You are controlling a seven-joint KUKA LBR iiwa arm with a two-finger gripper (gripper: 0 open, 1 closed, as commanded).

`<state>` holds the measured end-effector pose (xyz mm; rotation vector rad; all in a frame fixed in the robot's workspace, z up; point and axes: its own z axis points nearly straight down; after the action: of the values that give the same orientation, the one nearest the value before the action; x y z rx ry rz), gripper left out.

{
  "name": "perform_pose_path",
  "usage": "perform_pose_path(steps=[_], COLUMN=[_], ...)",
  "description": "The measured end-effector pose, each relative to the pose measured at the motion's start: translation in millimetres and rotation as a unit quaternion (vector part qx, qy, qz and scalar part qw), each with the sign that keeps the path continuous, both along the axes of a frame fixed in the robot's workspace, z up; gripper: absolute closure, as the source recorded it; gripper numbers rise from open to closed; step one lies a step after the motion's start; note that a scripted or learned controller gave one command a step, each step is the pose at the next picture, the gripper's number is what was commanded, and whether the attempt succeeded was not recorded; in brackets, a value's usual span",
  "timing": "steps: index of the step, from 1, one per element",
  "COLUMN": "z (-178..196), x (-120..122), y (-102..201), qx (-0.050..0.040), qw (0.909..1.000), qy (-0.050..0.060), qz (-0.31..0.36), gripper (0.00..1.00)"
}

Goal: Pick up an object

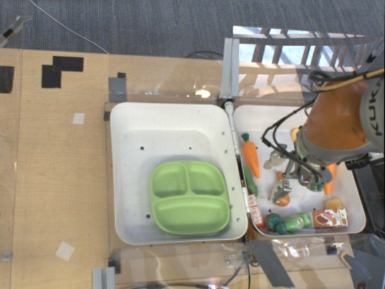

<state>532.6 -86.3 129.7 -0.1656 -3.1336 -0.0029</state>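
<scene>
The grey arm with its orange band reaches in from the right, over the right-hand shallow white bin (360,221), and the metal two-finger gripper (281,192) hangs low toward the middle of that bin. How far it is open cannot be told from this slant, nor whether it has anything in its grasp. Right at its tip sits a small round orange piece (282,201), touching or just under the metal, hard to separate. To the left of the gripper, along the bin's left wall, lies a long orange toy carrot with a green top (251,158), clear of the tool. Nearer the front, a green toy vegetable (290,223) lies below the gripper, and just right of it a small red and orange carton (330,218). Another orange piece (328,179) shows on the right, beside the wrist. Over in the left-hand white bin (129,131), a light green divided plastic plate (190,197) rests toward the near side, well apart from the arm.
</scene>
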Motion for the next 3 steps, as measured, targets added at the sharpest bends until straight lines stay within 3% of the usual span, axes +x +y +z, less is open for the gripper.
perform_pose_path(steps=[1, 2, 3], z=[-39.2, -24.3, 103.2], x=[30.5, 35.7, 131.9], y=[-0.8, 0.5, 22.5], qx=[-0.0012, -0.0019, -0.0013], qw=[0.9991, 0.9991, 0.9997], qy=[-0.009, -0.018, -0.013], qz=[-0.041, -0.038, -0.018], gripper=[0.0, 1.0, 1.0])
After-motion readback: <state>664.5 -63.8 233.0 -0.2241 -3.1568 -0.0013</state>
